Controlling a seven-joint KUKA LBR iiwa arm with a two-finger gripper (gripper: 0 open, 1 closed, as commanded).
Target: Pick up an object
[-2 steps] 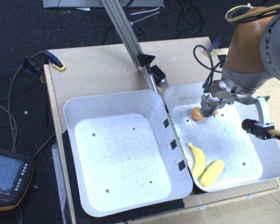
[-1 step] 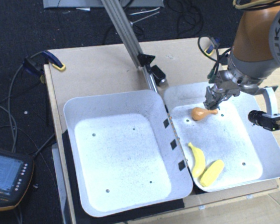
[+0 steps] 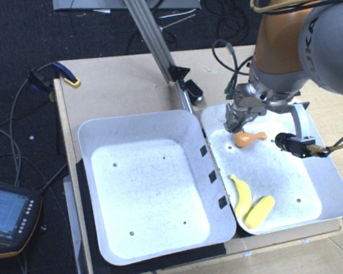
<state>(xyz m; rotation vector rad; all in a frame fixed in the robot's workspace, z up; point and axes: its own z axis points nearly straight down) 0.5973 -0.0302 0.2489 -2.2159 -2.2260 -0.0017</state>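
Observation:
An orange drumstick-shaped toy (image 3: 248,138) lies in the right bin (image 3: 300,173) near its back left part. My gripper (image 3: 236,123) hangs right above and just behind that toy, its dark tips close to it. A yellow banana (image 3: 242,194) and a yellow lemon-like piece (image 3: 259,211) lie near the bin's front left corner.
The left bin (image 3: 146,186) sits beside the right one. A slanted metal rail (image 3: 156,39) with a black clamp (image 3: 189,87) runs down to the bins' back edge. A black bracket on the arm (image 3: 293,143) overhangs the right bin. Cables and a pendant (image 3: 4,216) lie at the left.

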